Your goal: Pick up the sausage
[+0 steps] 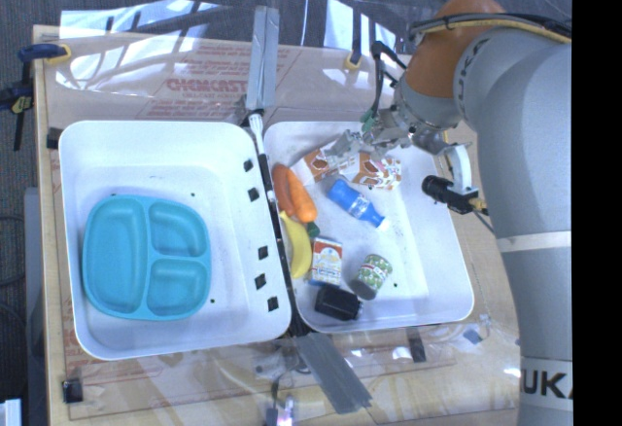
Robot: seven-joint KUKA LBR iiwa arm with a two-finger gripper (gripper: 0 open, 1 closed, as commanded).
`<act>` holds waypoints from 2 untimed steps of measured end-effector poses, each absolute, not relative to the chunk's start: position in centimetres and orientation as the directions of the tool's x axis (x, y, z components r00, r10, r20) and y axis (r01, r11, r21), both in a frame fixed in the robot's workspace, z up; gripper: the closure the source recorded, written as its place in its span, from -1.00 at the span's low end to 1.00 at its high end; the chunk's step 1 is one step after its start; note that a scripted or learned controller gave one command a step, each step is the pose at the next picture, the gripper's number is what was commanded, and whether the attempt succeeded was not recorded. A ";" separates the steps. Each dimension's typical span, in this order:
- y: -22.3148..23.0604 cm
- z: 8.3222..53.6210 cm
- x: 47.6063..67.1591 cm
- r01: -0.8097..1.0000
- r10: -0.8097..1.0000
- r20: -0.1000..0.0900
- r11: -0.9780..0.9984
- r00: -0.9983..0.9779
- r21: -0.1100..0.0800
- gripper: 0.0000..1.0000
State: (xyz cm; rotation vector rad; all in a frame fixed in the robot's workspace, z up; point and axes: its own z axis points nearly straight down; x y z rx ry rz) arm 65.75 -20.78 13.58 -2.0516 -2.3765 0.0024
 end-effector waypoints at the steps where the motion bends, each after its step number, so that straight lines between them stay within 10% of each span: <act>1: -20.5 11.2 65.3 0.997 0.998 -0.016 0.065 -0.064 0.030 -1.00; 2: -21.1 21.5 65.7 0.999 0.999 -0.001 0.033 -0.033 0.001 -1.00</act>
